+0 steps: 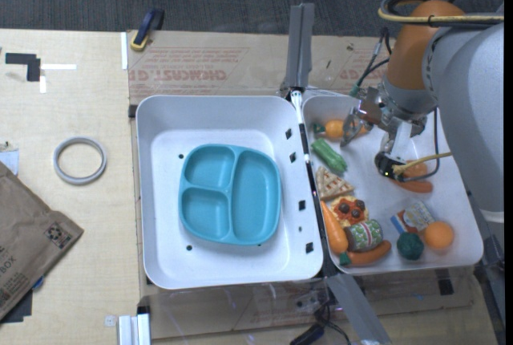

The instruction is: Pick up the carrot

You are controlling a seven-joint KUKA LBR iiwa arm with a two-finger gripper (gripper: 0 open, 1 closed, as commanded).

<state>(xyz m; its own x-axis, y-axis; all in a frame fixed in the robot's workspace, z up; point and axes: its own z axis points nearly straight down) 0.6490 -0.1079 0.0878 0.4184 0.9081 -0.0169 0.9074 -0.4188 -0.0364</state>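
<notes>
Tool (353, 129) hangs over the far end of the right-hand shallow white bin (449, 199), just beside a small orange ball (335, 128). I can't tell how far open it is. The orange toy carrot (334, 229) lies nearer me against the bin's left wall, crowded by a topped pizza slice (349, 209) and a red sausage (369, 255). A green pickle (329, 155) lies between tool and carrot.
</notes>
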